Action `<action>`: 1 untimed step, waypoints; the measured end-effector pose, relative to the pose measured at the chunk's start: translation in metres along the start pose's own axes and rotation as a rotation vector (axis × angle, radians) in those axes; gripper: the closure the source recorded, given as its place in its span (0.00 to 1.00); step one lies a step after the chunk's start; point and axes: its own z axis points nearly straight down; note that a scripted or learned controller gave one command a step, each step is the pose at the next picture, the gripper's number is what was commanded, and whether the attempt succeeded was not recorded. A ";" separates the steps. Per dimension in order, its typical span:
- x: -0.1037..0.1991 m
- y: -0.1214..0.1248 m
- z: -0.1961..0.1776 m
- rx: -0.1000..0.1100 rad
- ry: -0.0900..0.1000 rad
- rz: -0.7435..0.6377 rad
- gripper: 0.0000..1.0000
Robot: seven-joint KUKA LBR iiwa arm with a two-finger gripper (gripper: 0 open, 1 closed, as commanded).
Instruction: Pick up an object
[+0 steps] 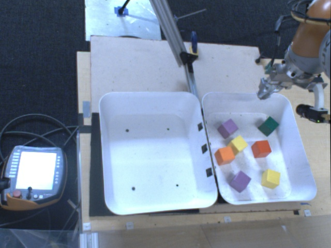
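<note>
The gripper hangs over the far rim of the right bin with nothing between its fingers, though I cannot tell whether it is released or clenched. From left to right, the left bin comes first, then the right bin's 7 cubes, the green cube nearest the gripper. This looks like the approach step; next it must descend over 1 cube.

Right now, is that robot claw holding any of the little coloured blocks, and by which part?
No. The gripper hangs above the right bin's far rim, with nothing between its fingers. All seven blocks lie in the bin.
</note>
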 end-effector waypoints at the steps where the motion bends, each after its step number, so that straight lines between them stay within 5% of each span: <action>1: 0.000 0.002 -0.021 0.002 0.001 0.000 1.00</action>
